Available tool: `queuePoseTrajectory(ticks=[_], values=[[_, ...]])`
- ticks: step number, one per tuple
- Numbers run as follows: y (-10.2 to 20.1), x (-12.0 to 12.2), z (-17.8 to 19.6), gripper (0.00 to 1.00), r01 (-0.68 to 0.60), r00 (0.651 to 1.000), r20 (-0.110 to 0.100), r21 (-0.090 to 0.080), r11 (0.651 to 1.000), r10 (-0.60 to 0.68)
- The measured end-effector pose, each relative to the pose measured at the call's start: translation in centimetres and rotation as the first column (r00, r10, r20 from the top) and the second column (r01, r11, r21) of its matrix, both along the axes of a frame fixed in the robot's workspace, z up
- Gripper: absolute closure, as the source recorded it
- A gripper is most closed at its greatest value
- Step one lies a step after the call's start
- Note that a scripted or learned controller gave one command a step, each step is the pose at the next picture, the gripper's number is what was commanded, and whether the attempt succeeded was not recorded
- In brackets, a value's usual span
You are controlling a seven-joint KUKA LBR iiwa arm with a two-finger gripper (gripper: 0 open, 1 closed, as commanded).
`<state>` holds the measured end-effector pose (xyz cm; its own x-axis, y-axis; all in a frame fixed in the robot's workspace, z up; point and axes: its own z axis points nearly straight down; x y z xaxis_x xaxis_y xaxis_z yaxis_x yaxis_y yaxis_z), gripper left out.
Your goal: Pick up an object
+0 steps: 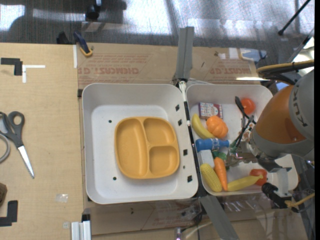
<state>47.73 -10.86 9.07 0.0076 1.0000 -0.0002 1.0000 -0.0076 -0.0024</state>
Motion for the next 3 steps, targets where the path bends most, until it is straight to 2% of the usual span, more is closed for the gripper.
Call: queuePoseTrajectory(ticks=[1,2,3], values=[[10.8,0.0,10.0,1.00,0.211,0.977,0.000,-0.002,0.977,-0.211],[0.9,0.1,23.3,1.00,0.181,0.983,0.001,-0.003,0.983,-0.181],[-1.6,-0.1,4.9,1.00,0.208,0.978,-0.003,-0.001,0.978,-0.208]])
